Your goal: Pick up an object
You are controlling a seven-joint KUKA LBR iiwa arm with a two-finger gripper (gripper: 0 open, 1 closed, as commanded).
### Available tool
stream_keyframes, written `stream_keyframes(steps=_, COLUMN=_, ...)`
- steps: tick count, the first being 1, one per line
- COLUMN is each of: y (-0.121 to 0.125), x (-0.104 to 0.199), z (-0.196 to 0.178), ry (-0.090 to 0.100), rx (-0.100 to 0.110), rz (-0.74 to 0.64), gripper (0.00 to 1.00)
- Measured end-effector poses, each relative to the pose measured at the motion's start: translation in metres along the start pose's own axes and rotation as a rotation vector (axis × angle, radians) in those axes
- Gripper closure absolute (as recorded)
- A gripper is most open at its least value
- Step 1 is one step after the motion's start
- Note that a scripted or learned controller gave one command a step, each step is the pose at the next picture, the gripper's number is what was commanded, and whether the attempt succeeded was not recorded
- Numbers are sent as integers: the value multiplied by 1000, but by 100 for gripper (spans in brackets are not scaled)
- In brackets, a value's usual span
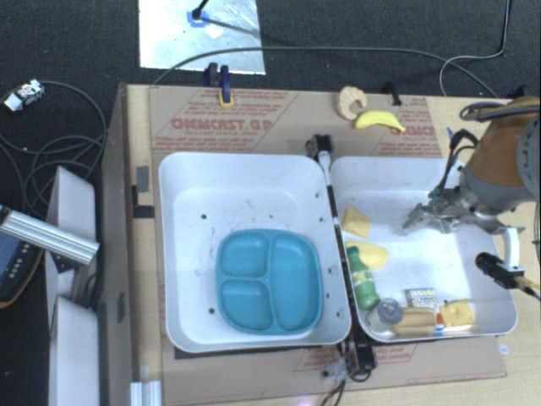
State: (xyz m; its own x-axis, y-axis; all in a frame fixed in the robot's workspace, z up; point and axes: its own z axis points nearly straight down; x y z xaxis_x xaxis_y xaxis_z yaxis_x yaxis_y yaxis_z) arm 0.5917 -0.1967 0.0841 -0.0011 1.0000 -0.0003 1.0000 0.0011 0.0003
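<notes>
My gripper (431, 218) hangs over the upper middle of the right bin (397, 172), below the grey and orange arm (499, 163) that comes in from the right. Its fingers stand spread, with nothing between them. To its left, a pale yellow wedge (356, 222) lies by the bin's left wall. Below that are a yellow piece (373, 255) and a green bottle (365, 284). Along the front wall sit a grey round cap (388, 310), a bread roll (414, 320), a small box (421, 296) and a yellow cheese block (457, 314).
The left bin (245, 184) holds a blue divided plate (270, 279). A banana (379, 121) and a beige ring-shaped piece (350, 101) lie on the bench behind the right bin. Cables run across the floor at the back and left.
</notes>
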Motion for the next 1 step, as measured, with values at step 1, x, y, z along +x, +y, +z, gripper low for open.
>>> stream_keyframes(steps=1, y=66, x=-10, z=-82, ry=-2, rx=-5, rz=-3, gripper=0)
